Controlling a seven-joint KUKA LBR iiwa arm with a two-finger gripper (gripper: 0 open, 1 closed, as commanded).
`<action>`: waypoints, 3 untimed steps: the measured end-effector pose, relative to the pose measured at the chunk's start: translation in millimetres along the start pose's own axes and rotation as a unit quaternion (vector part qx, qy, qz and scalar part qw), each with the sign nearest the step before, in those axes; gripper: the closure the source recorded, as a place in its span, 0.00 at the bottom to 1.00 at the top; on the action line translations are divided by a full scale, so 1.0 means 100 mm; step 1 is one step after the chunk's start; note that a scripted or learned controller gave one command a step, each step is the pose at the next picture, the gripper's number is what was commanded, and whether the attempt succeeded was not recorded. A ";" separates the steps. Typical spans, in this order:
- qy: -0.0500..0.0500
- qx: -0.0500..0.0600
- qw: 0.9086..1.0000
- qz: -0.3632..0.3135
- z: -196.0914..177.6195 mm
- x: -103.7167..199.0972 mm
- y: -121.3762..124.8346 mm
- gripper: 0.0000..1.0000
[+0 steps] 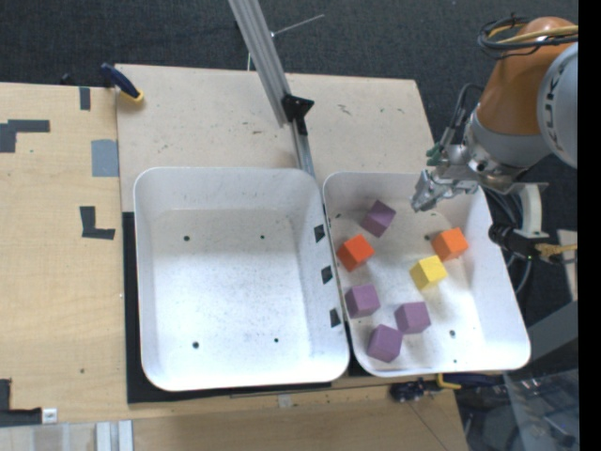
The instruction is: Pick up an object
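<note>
The arm reaches in from the right, wrist bent down over the right bin (498, 318); whether its jaws are apart cannot be told. An orange cube (451, 243) lies just below them, a purple cube (378, 218) to their left.

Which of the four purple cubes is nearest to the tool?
The purple cube at the top of the right bin, just left of the tool. The other three purple cubes lie lower, near the bin's bottom edge.

Even, bright overhead light, soft short shadows under the cubes (378, 219) (slightly grainy, mild blur).
</note>
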State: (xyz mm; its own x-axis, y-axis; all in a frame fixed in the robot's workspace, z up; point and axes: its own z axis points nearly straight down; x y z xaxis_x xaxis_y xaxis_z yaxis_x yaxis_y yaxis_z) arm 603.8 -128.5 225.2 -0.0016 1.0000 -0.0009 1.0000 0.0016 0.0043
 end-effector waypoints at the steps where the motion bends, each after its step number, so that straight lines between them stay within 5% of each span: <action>1: 0.001 0.002 1.000 -0.002 -0.05 0.49 -0.05 1.00; 3: 0.001 0.003 1.000 -0.002 -0.05 1.53 0.00 1.00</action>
State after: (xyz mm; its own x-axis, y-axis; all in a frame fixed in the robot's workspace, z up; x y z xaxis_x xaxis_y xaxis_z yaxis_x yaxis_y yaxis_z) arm 603.9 24.5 230.1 -0.0059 1.0000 0.0009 1.0000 0.0059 -0.0025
